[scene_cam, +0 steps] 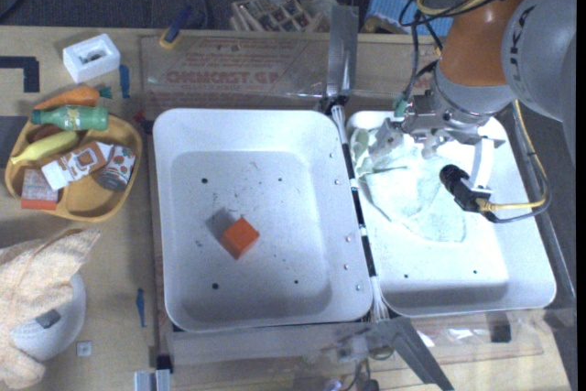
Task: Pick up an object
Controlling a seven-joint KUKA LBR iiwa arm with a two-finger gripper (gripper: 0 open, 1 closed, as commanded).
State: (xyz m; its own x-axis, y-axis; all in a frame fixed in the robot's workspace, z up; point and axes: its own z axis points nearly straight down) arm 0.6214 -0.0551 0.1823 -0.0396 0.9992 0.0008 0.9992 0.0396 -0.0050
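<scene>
Wooden bench (110, 307) carrying two white bins side by side. The left bin (183, 142) holds an orange block (241, 238) near its middle. The arm (513, 23) reaches over the right bin (513, 288), its tool (417, 135) low above a pale crumpled cloth (417, 192); its opening cannot be told. A yellow bowl (87, 201) of packets sits beyond the left bin.

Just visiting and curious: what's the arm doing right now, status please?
Gripper low over right bin, above pale cloth. Orange block sits untouched in left bin. Nothing blocking it.
</scene>
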